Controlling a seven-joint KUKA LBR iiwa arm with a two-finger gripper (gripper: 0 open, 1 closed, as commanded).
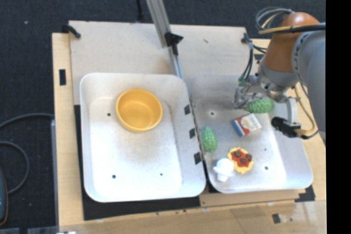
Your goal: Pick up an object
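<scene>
The jaws [245,97] hang low in the right bin [290,170], with a green toy [260,105] touching or just beside them on one side. Below them a small box [246,125], a flat yellow toy [241,160], a white lump [223,169] and another green toy [208,138] crowd the floor. Far across, the left bin [137,172] has open floor around a yellow bowl [139,109].

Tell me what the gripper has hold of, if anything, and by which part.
Cannot be told. The gripper sits low in the right bin right beside a green bumpy toy, but the view does not show the toy between its fingers.
</scene>
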